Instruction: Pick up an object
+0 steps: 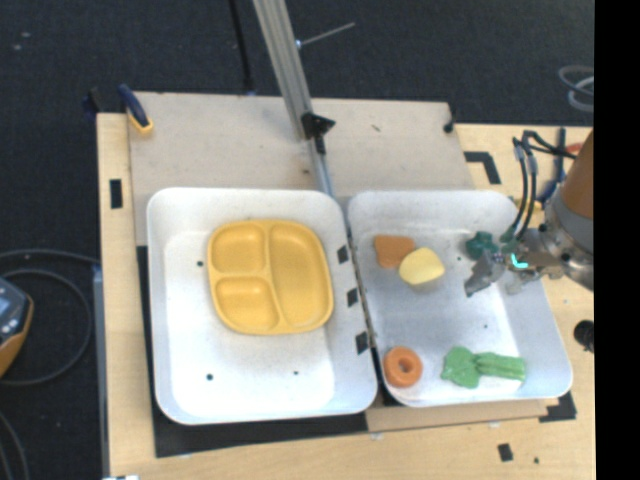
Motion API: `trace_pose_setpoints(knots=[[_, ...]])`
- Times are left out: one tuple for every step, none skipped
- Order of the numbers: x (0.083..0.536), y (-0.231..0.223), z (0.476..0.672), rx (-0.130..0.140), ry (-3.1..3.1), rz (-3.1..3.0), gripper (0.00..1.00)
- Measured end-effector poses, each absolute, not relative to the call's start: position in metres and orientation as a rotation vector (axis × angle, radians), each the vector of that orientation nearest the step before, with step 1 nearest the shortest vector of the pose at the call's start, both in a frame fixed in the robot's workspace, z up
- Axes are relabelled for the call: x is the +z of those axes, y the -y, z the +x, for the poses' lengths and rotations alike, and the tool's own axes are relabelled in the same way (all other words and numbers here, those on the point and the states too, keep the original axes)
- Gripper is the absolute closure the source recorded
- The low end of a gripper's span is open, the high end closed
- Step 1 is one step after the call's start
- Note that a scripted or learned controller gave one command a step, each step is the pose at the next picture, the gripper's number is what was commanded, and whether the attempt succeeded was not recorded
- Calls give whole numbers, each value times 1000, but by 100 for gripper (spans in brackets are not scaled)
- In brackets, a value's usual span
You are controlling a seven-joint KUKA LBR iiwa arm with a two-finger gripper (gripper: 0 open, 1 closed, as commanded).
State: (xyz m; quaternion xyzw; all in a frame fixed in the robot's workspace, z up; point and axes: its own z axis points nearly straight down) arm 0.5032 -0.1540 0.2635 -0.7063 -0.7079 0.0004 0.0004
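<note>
1. Sitting side by side on the bench [400, 128], two shallow white bins meet along their inner walls; the left bin [180, 368] holds a yellow divided plate [270, 275] with three compartments, lying flat near its middle.
2. The right bin [440, 208] holds five loose things: an orange block [390, 249] and a pale yellow lemon-like piece [422, 267] touching each other in the upper left part, an orange ring [403, 366] at the lower left corner, a green broccoli-like toy [482, 367] along the lower wall, and a small teal piece [482, 242] near the upper right.
3. The tool [484, 276] reaches in from the right over the right bin's middle right area; whether its fingers are apart or together I cannot tell, and nothing is visibly clamped.
4. The teal piece lies just beside the tool, on its upper side. The lemon-like piece is near, to the tool's left. The broccoli-like toy is well apart, below it.
5. The broccoli-like toy lies with its long axis roughly left to right, bushy head toward the left and stalk toward the right wall.
</note>
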Motion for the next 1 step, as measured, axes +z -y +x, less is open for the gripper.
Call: trace_pose_setpoints(knots=[[264, 154, 504, -1, 2225, -2219, 0]])
